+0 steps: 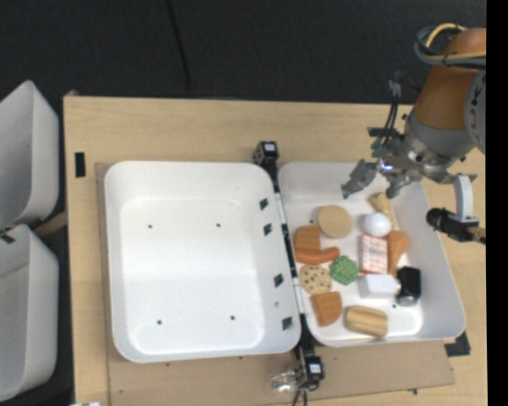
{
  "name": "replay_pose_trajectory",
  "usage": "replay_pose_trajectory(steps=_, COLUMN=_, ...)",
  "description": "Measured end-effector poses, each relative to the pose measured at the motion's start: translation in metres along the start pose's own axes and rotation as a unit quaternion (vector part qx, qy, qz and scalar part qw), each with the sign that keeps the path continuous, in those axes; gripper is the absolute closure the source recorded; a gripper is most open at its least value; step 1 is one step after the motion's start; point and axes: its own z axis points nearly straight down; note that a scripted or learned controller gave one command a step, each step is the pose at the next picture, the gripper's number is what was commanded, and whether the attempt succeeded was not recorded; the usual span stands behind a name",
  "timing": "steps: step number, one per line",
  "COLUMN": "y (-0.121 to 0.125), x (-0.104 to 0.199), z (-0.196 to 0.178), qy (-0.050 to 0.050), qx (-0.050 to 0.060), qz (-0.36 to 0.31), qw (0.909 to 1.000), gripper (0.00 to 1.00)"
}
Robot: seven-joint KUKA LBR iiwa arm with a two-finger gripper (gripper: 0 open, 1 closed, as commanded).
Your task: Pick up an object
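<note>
I am hanging my gripper [375, 181] over the far end of the right bin [440, 311], my fingers [356, 182] spread wide with nothing between them. The things to pick are lying just below me in that bin: a round tan disc [334, 222], a white ball [375, 223], a small tan piece [380, 202] nearest my fingertips, a green piece [345, 270] and a wooden block [366, 320]. The left bin [118, 184] is sitting beside it
</note>
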Motion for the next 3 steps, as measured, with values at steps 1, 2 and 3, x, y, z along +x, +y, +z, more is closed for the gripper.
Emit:
replay_pose_trajectory(steps=1, y=0.048, x=0.015, z=0.096, qy=0.000, qx=0.002, qz=-0.001, qw=1.0000, gripper=0.00)
replay_pose_trajectory(steps=2, y=0.060, x=0.046, z=0.107, qy=-0.001, qx=0.004, qz=-0.001, qw=1.0000, gripper=0.00)
replay_pose_trajectory(steps=3, y=0.061, x=0.043, z=0.096, qy=-0.002, qx=0.002, qz=-0.001, qw=1.0000, gripper=1.00)
